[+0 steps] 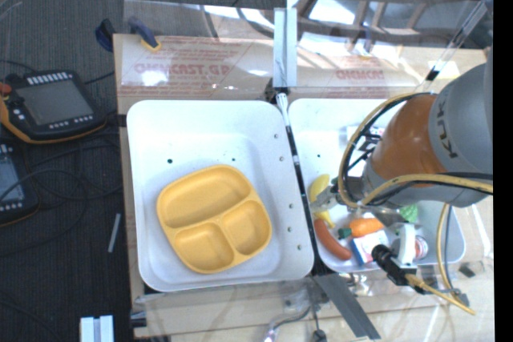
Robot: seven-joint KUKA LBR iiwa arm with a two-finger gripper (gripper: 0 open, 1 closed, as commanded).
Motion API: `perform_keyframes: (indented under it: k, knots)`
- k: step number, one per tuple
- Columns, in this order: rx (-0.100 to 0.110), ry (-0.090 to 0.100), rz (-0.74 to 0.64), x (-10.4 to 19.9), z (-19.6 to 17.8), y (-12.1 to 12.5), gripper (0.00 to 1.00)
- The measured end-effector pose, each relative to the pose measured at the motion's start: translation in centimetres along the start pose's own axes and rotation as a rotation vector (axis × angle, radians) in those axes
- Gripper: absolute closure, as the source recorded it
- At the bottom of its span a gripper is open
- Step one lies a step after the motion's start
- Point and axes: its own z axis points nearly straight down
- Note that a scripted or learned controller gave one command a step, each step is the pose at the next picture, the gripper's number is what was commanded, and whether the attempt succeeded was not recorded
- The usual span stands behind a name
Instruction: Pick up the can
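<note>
in left bin [152, 140]: one tray [212, 216]

The big arm [433, 148] is covering most of the right bin [321, 124], hiding its gripper and parts of the toys [353, 240].

Even, fairly bright overhead light; bins [208, 116] read clean white, near blown out on the left floor. Strong glare streaks across the clear panels [337, 12] at the back (reflected window shapes). Soft shadow under the yellow tray [212, 216]. Dark carpet [64, 4] underexposed, grainy. Arm [449, 132] at right slightly soft. Overall resolution low.
</note>
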Motion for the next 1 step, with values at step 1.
perform_keyframes:
  k: [1]
  knots:
    - [-0.001,-0.003,0.013,0.19,-0.02,-0.09,0.0]
